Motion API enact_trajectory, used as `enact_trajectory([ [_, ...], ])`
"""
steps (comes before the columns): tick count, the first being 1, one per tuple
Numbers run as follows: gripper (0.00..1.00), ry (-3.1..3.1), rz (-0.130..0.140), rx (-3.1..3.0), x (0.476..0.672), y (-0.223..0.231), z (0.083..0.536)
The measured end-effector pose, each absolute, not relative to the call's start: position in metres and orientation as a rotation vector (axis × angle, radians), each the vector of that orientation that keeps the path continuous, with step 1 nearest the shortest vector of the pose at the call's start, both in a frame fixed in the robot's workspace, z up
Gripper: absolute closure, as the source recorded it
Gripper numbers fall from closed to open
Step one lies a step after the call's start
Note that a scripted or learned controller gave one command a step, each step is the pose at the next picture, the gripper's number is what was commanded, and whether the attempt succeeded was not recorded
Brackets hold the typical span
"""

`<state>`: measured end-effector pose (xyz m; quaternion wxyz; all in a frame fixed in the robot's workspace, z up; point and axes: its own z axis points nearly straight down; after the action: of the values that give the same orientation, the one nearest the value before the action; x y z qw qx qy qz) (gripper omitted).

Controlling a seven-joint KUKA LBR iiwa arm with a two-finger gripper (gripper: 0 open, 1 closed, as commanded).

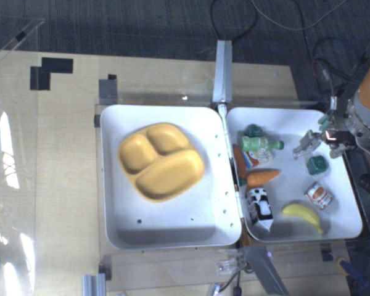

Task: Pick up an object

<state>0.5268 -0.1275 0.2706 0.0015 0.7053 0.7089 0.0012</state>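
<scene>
You have 1 teal block (317, 164), small and blocky, in the right bin (351, 224) just below the gripper (308, 143), whose fingers look spread, holding nothing; beside the block lie 1 can (319, 195), 1 banana (302, 215), 1 carrot (263, 177), 1 green bottle (261, 143); the left bin (111, 165) holds 1 yellow divided dish (161, 160).
</scene>
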Motion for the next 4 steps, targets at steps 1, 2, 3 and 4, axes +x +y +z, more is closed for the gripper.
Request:
enact_trajectory([
  [1,0.0,2.426,0.003,1.989,0.565,-0.206,0.207],
  [2,0.0,2.427,0.005,1.986,0.562,-0.206,0.11],
  [3,0.0,2.511,0.007,1.871,0.49,-0.207,0.089],
  [4,1.0,2.507,0.013,1.863,0.494,-0.206,0.101],
])
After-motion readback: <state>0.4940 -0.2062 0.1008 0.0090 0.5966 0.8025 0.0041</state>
